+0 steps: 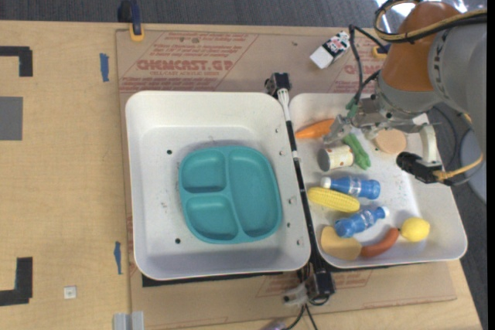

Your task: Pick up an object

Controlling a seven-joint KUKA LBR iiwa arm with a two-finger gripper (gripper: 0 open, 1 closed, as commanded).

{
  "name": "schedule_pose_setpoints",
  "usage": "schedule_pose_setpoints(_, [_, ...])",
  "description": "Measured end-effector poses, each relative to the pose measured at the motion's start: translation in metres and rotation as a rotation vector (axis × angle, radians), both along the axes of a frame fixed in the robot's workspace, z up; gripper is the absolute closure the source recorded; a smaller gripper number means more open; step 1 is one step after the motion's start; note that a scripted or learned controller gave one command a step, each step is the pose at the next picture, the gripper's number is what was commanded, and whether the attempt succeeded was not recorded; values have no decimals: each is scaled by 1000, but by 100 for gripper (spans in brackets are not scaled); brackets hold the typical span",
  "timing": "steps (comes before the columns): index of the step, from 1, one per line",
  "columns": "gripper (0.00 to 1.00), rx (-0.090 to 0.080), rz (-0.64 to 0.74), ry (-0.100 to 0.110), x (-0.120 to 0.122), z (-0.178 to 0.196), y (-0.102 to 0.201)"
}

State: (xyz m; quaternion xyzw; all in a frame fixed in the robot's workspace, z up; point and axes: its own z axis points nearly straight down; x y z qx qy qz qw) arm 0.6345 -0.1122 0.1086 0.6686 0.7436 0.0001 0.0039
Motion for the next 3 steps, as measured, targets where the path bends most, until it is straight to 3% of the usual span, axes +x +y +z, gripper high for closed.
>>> schedule_pose_setpoints(1, [0, 5, -29, 5, -56, -23, 15])
schedule_pose_setpoints(2, [100, 5, -28, -1, -55, -12, 15])
schedule_pose_setpoints(3, [100, 6, -172, 6, -111, 76, 68])
